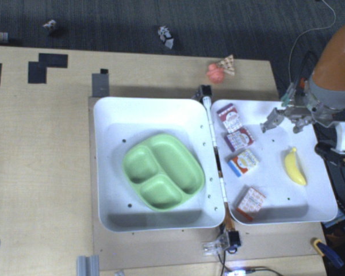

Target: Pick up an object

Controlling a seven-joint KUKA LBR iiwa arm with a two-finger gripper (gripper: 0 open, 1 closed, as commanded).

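On the wooden bench (40,154) the left bin (109,211) holds a green divided plate (163,170), three compartments, lying flat near the middle. It looks like light, stiff moulded plastic with a smooth, rather slippery skin; lying flat it offers little to pinch except its raised rim or one of the ridges between compartments.

Moving rightward, the right bin (319,209) carries four small printed cartons: one near the top (228,118), one below it (239,138), one with blue and orange print (243,162), and one near the front wall (250,200). They are probably light, thin cardboard that would dent if squeezed hard, best taken across the short sides. What the labels say is too small to read.

Further right lies a yellow banana (294,167), apart from the cartons, on the bare floor of the bin. It is likely a toy, light, rounded and slick, so a pinch across its thick middle, square to its length, seems safest; near the tapering ends it could squirt out. It is the nearest candidate for the pick.

The pincer (283,119) hovers over the upper right of this bin, above and slightly left of the banana, fingers (271,123) spread apart with nothing between them. The arm (333,62) behind it is cut off by the frame, and its wrist hides part of the bin's far right corner
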